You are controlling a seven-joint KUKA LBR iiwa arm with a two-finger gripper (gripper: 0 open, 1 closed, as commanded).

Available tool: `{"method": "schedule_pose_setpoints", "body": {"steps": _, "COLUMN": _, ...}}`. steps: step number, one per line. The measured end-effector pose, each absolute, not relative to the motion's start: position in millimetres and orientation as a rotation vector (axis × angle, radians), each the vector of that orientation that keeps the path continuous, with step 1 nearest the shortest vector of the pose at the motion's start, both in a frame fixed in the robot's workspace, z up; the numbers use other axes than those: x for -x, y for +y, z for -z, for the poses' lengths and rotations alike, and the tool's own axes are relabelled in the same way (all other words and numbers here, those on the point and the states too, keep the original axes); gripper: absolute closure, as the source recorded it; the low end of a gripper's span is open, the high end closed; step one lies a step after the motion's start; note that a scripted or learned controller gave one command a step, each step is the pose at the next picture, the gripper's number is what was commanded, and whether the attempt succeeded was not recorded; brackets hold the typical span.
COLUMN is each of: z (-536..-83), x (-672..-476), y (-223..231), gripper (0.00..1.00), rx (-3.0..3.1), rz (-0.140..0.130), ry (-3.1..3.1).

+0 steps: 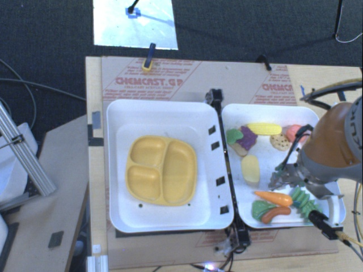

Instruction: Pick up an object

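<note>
Currently the end effector sits low in the right bin, just above the carrot; cannot tell its state. Pale yellow piece lies just left of it. Corn, purple grapes, cookie sit near the far wall. Green item and sausage lie by the near wall. Left bin holds a yellow divided plate.
</note>
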State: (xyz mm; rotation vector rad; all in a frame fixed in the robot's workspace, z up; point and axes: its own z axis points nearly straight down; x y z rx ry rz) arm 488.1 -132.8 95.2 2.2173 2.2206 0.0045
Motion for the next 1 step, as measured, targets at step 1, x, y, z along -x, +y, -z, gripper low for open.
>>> {"method": "schedule_pose_setpoints", "body": {"steps": 1, "z": -189.4, "x": -489.1, "y": -40.3, "gripper": 1.00, "rx": -2.202, "rz": -0.015, "ry": 2.234}}
